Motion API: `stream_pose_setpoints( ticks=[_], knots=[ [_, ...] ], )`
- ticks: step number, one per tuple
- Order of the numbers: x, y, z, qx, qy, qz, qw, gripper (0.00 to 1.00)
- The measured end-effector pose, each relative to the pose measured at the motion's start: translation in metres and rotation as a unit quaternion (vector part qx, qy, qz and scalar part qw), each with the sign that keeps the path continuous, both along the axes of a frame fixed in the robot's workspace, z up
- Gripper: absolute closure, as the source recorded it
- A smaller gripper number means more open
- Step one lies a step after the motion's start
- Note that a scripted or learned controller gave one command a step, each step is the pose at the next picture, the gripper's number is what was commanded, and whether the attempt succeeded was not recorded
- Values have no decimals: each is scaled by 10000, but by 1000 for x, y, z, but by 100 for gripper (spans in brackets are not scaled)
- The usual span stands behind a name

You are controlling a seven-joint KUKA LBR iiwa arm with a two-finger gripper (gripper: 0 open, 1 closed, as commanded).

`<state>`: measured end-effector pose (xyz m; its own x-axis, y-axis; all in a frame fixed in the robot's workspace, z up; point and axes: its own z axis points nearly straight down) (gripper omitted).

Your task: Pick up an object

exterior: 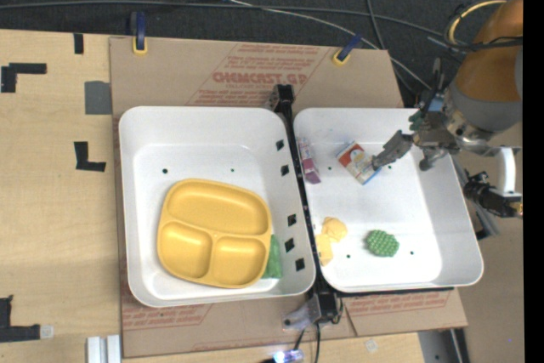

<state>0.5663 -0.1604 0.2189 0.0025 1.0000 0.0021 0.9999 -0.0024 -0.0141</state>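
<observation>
In the right bin (442, 263) lie a small red and white box (355, 160), a purple item (308, 167) by the left wall, a yellow piece (331, 232) and a green bumpy piece (382, 243). My gripper (393, 150) hangs low over the bin's upper right part, just right of the red and white box. Its dark fingers (384, 155) point left toward that box and nothing shows between them.
The left bin (136, 183) holds a yellow divided tray (212, 232) with a green item (274, 259) at its right edge. A black divider (293, 183) runs between the bins. The grey and orange arm (489, 81) stands over the right bin's right rim.
</observation>
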Motion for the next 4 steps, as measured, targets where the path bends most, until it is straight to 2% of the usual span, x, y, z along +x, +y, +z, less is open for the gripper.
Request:
stream_pose_setpoints(
  ticks=[1,2,4],
  knots=[
    [3,0,7,-11,-63,19,10000,0],
    [-5,4,-55,-7,-32,17,10000,0],
    [-5,5,-135,-21,-70,21,10000,0]
  ],
)
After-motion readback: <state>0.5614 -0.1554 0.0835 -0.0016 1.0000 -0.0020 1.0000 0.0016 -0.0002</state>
